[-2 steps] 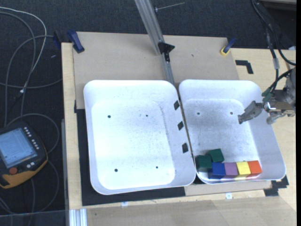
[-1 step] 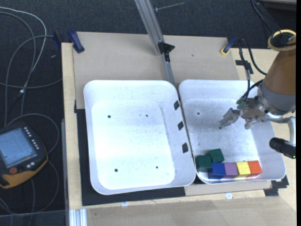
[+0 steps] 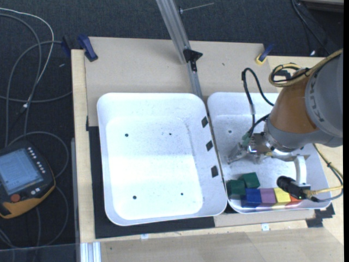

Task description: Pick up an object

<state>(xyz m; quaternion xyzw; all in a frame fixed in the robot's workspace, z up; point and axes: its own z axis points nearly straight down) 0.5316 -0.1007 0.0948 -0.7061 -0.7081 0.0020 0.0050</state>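
Note:
Several small blocks lie along the front edge of the right bin (image 3: 232, 111): two dark green blocks (image 3: 243, 184), a blue block (image 3: 252, 196), a pink block (image 3: 268, 196), a yellow block (image 3: 282, 196) and a bit of red (image 3: 295, 198) behind it. My gripper (image 3: 243, 150) hangs low over the middle of the right bin, just behind the green blocks, its metal fingers pointing left. Nothing shows between the fingers. The grey and orange arm (image 3: 305, 111) covers the right part of the bin.
The left bin (image 3: 150, 157) sits beside the right one, with black clips along the shared wall. A slanted metal pole (image 3: 177, 34) rises at the back. A black cable loops over the right bin. A teach pendant (image 3: 22, 176) lies at the far left.

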